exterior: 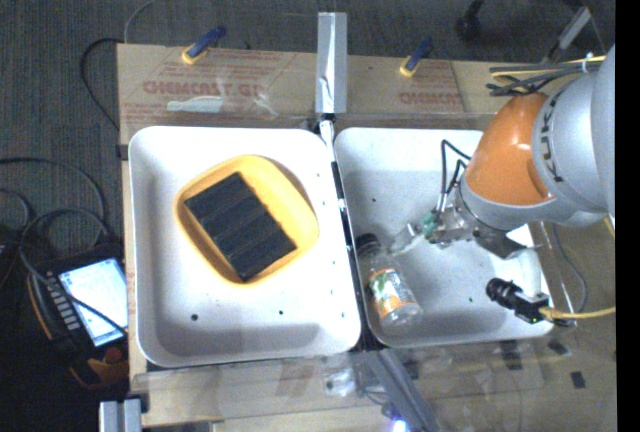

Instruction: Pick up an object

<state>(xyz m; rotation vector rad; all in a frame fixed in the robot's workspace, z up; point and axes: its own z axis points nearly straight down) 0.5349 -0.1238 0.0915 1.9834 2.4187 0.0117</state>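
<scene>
A clear plastic bottle with a black cap and orange-green label (385,286) lay at the right white bin's (400,170) seven o'clock corner. At its two o'clock the gripper (432,228) hung; whether it was clenched I cannot tell. At nine o'clock, the left white bin (160,320) held a yellow dish with a black ridged block (243,220).
</scene>
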